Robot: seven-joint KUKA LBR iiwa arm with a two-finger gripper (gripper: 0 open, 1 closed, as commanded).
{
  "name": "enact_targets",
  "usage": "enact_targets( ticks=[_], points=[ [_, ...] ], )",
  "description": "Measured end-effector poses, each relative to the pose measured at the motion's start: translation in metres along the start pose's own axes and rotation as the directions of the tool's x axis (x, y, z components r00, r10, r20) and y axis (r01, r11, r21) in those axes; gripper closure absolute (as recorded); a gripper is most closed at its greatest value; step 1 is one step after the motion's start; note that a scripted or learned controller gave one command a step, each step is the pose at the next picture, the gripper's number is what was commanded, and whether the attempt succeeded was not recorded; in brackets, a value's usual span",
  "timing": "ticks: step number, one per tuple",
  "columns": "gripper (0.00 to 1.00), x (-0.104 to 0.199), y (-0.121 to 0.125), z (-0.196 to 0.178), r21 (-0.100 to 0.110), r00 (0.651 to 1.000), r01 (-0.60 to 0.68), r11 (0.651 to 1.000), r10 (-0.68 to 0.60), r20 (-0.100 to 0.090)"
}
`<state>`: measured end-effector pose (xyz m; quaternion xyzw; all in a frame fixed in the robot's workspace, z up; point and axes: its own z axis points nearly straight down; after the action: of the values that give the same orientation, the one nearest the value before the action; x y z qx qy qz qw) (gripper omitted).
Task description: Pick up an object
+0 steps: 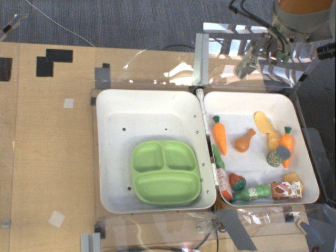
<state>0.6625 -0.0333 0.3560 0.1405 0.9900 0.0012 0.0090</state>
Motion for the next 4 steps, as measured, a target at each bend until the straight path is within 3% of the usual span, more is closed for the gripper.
enact_targets(
  ticks=[1,2,3,4],
  points=[
    [1.0,0.023,-0.094,0.007,0.006,1.0,-0.011,1.0,0.011,-0.006],
    [1.0,0.022,-0.087,-0.006,0.001,1.0,0.002,1.0,-0.002,0.004],
    [1.0,-0.021,-0.068,-0.137,0.001,0.992,-0.124,0.992,0.124,0.002],
    [1.0,-0.04,-0.152,-0.133,0.006,0.999,-0.038,0.999,0.038,-0.004]
  ],
)
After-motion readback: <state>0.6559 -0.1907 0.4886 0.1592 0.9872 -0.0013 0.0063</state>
